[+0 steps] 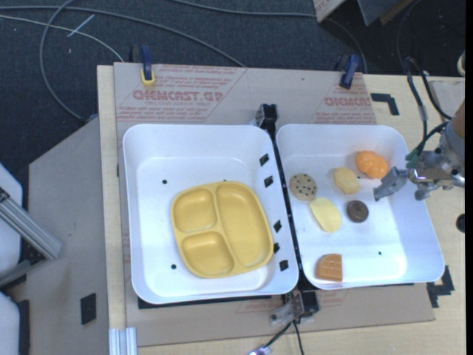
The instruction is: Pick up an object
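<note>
Orange toy point(372, 163) lies near gripper point(401, 184); yellow tray point(221, 228) apart.

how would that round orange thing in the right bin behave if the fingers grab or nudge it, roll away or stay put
The round orange ball-like object looks rounded with no flat face, so a nudge would probably roll it toward the pale yellow lump just left of it. Its smooth surface suggests it may slip from a pinch unless gripped across its middle. It looks small, likely light.

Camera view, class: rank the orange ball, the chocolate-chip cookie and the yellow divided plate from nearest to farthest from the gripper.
1. Orange ball, right bin, just left of the gripper.
2. Chocolate-chip cookie, right bin's left side.
3. Yellow divided plate, left bin.
</note>
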`<state>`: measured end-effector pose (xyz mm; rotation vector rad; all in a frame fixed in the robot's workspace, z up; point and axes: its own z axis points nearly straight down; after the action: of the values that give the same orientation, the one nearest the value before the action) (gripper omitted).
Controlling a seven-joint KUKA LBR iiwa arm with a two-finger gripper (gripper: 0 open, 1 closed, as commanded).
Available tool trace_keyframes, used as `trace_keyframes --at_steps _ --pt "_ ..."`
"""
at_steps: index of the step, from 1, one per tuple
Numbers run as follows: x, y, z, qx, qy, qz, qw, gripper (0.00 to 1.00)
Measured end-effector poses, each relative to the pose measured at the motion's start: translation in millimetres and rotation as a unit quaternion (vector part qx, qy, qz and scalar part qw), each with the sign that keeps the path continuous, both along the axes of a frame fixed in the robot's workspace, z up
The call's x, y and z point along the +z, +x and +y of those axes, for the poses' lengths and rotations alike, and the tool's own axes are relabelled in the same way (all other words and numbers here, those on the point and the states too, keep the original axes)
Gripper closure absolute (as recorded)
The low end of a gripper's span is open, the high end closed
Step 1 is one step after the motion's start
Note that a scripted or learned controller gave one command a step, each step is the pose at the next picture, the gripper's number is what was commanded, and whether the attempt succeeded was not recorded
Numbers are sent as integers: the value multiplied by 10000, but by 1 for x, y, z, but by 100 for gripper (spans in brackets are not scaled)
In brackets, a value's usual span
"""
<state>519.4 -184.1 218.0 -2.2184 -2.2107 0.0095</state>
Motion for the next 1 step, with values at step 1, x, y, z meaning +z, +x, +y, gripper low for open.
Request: trace_keyframes --at_steps 1 --pt "6 3 0 18 -16 -62 10000 0"
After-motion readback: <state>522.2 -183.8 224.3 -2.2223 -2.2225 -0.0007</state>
